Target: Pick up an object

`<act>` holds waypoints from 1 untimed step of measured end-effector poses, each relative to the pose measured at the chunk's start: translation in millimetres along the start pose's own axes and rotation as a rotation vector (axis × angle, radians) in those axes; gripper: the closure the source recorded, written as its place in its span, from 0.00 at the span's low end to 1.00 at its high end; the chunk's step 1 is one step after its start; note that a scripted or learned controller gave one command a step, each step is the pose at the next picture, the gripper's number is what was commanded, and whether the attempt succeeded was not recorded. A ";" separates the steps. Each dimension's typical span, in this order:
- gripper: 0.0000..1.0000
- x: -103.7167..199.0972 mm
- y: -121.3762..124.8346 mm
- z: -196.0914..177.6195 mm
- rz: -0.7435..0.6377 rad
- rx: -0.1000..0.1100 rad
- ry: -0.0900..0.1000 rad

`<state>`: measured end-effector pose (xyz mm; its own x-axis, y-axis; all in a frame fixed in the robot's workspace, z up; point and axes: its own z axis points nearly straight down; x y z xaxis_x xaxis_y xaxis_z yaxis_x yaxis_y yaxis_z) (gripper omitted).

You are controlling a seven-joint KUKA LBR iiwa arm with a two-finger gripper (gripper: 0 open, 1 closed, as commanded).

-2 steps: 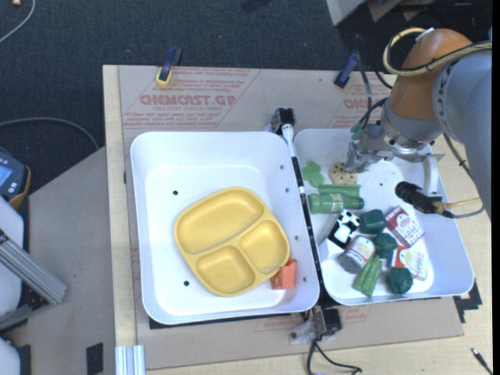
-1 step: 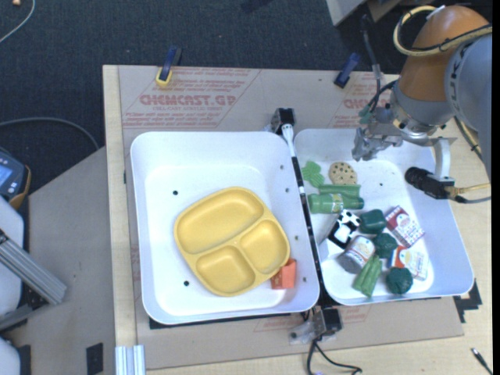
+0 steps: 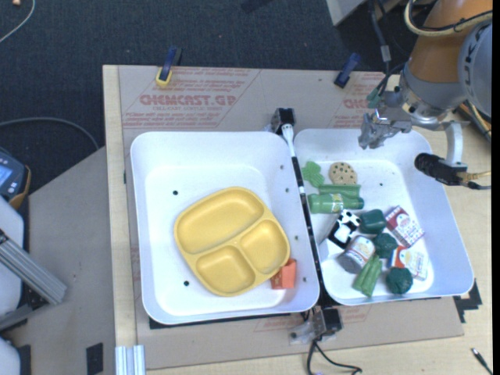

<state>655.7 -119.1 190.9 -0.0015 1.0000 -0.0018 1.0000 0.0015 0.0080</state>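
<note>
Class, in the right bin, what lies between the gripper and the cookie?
In the camera view, only bare white bin floor lies between the gripper and the cookie.

The grey arm (image 3: 478,49) carries an orange band above a silvery wrist ending in a small dark-metal claw (image 3: 375,133).

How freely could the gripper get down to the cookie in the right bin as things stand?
Probably yes: the cookie lies face-up near the bin's far end with nothing on top, and the gripper hangs just beyond it. Green pieces crowd one side.
</note>
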 end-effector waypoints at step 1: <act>1.00 0.0 1.7 -37.2 0.000 0.001 0.000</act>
<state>657.1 -119.0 228.1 -0.0012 1.0000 -0.0016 1.0000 0.0012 0.0074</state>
